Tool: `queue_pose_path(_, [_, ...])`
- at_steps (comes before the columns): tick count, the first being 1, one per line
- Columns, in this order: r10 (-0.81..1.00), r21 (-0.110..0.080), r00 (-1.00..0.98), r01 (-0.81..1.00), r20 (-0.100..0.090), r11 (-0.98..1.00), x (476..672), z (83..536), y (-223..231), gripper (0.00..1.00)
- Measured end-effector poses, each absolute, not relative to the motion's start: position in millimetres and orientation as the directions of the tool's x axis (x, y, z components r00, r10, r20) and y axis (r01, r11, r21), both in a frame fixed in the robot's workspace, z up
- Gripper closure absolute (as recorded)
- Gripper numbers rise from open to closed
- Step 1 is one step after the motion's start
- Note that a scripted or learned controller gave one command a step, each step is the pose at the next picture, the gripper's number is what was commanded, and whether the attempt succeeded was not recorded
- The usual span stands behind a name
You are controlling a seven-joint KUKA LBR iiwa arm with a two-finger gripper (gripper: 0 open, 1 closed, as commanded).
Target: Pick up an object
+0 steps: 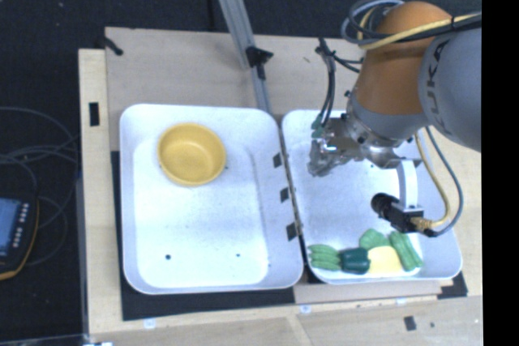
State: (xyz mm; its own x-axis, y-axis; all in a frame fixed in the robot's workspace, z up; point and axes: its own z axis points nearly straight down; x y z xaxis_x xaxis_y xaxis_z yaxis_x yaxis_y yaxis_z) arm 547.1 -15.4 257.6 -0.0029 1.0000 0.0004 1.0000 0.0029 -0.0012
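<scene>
My gripper [321, 160] hangs over the upper left part of the right bin [340, 215], below the grey arm with its orange band. Nothing shows between its fingers. A cluster of small objects lies along the near edge of that bin: a green piece [323, 256], a dark teal block [354, 260], a yellow block [384, 260] and two more green pieces [405, 249]. They sit well below and to the right of the gripper. A yellow bowl [191, 154] rests upright in the upper left of the left bin [203, 247].
A grey metal post [235, 12] slants down from the top to the gap between the bins. A black fitting with cables [397, 211] hangs off the arm above the right bin. A ridge [288, 190] divides the two bins.
</scene>
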Motion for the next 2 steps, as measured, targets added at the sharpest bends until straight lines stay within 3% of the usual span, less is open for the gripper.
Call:
queue_pose_path(1, [1.0,0.0,-0.003,1.0,0.0,0.003,554.5,248.8,28.1,1.0])
queue_pose_path(2, [1.0,0.0,-0.003,1.0,0.001,0.003,547.8,246.7,70.4,1.0])
